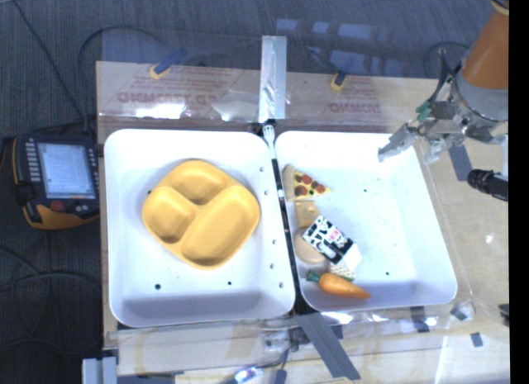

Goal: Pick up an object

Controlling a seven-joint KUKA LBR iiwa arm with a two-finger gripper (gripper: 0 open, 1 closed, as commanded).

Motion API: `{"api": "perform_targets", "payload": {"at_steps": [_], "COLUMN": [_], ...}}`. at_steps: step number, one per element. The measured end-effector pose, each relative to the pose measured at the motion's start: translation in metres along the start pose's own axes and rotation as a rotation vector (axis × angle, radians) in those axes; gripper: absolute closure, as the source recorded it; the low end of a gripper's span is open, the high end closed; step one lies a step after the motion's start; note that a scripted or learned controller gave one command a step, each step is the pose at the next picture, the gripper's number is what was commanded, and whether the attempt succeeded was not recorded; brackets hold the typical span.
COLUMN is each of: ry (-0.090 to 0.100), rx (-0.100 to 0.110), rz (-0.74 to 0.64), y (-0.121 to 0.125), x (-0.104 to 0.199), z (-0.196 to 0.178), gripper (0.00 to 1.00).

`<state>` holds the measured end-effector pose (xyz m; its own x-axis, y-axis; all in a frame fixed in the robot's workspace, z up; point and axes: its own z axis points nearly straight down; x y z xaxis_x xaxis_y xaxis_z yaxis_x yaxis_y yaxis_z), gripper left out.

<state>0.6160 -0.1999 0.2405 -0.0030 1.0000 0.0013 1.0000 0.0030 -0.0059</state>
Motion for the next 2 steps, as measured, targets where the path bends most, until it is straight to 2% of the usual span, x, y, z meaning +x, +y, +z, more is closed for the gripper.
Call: {"api": "perform_targets", "payload": {"at_steps": [1,2], "ry": [-0.004,0.001], "rx": [0.0,0.003], "rz": [0.254,0.233], "y": [-0.005,-0.113], "x": [-0.024,0.045], "z": [-0.071,0.064], "gripper": [0.0,0.0]}}
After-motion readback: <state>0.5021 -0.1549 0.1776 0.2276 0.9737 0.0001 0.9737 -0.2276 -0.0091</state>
